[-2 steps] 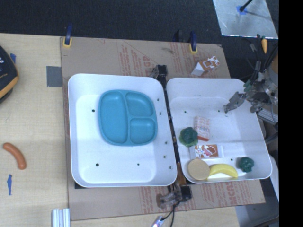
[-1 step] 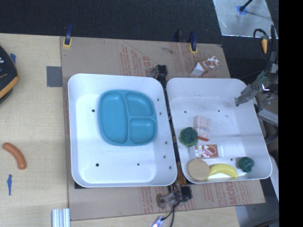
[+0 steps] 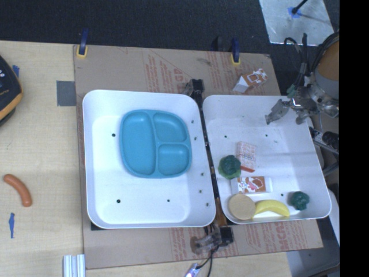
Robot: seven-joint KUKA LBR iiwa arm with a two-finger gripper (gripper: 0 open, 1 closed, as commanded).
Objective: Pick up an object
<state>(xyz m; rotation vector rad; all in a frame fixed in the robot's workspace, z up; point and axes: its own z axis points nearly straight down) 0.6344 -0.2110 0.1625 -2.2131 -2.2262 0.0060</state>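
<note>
Sensibly, leave alone the shallow white left bin [image 3: 144, 203] and the blue three-section plastic plate [image 3: 155, 143] lying at its centre, and work only in the shallow white right bin [image 3: 288, 154], where every likely target sits. Note the grey two-finger gripper [image 3: 287, 114] poised at about one o'clock over that bin, fingers spread apart and grasping nothing, well apart from the clutter along the five-to-seven o'clock rim. Pick a target with free space around it rather than one crowded by neighbours. Avoid the yellow plastic banana [image 3: 272, 209] at six o'clock, since it touches the tan round disc [image 3: 241, 206] just at its nine o'clock side and lies close to the bin wall. Pass over the flat red-and-white carton [image 3: 251, 184] near seven o'clock too: probably too low to pinch cleanly. Favour instead the dark green bumpy toy vegetable [image 3: 229, 165] at nine o'clock, though the small pink-and-white box [image 3: 247, 154] lies just beside it, or the smaller green lump [image 3: 298, 199] at five o'clock, near the wall. Travel toward seven o'clock from the present spot, centre the spread fingers over the chosen piece, turn the wrist so neither finger lands on a neighbour, descend straight, then close.
</note>
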